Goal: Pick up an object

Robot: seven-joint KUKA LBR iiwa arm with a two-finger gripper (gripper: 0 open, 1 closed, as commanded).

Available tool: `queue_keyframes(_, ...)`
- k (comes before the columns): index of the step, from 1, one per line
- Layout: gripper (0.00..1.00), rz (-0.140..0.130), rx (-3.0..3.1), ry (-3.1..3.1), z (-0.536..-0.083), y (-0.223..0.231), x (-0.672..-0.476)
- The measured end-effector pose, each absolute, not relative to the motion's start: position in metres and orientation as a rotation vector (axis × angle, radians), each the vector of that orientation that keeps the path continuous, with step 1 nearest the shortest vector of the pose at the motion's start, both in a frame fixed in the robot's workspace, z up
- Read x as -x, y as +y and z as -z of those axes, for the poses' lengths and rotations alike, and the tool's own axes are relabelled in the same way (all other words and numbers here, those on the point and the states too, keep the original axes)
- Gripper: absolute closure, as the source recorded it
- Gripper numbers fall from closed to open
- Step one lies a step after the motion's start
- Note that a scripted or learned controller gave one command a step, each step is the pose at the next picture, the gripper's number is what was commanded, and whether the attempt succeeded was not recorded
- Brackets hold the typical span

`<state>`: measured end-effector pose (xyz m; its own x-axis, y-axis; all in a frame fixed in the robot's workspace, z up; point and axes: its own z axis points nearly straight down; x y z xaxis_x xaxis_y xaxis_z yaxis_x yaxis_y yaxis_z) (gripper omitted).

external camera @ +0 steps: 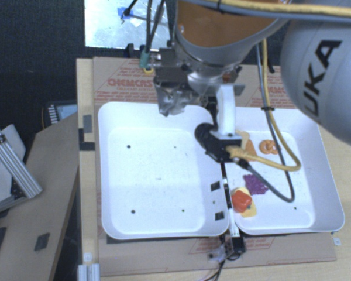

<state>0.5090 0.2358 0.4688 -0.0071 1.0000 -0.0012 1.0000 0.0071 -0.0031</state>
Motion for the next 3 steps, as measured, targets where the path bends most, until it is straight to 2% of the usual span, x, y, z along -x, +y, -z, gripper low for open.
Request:
queue_keyframes(1, 1.00, 0.014, 2.216, -2.230, -0.539, 0.234, -0.486)
queue_keyframes(2, 0.00, 0.004, 2.215, -2.228, -0.535, 0.234, -0.486)
queue_keyframes(3, 1.00, 0.009, 2.211, -2.233, -0.547, 0.235, -0.487)
